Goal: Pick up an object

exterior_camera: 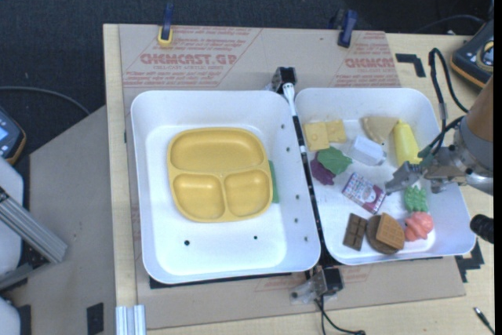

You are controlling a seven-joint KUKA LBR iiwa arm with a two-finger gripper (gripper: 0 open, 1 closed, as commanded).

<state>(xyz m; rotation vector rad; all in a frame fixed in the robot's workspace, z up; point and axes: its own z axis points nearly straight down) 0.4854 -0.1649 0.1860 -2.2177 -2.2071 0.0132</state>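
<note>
White bins sit side by side on a brown cardboard sheet with red words on it. The left bin has a yellow plate in it. The plate has three parts: one long part at the back and two small parts in front. A thin green thing peeks out from under the plate's right edge.

The right bin is full of toy food. At the back are a pale yellow cheese piece, a tan piece and a yellow banana. A small white block lies near the middle. A purple and green bunch lies by the left wall. A pink and white packet lies in the middle. In front are a brown chocolate bar, a brown waffle piece, a pink toy and a green leafy toy.

The gripper comes in from the right, low over the right bin. It is just right of the packet and just above the green leafy toy. I cannot tell if its tips are apart or together. I see nothing held in it.

Two clamps, one yellow and one blue, hold the back edge of the cardboard.
</note>
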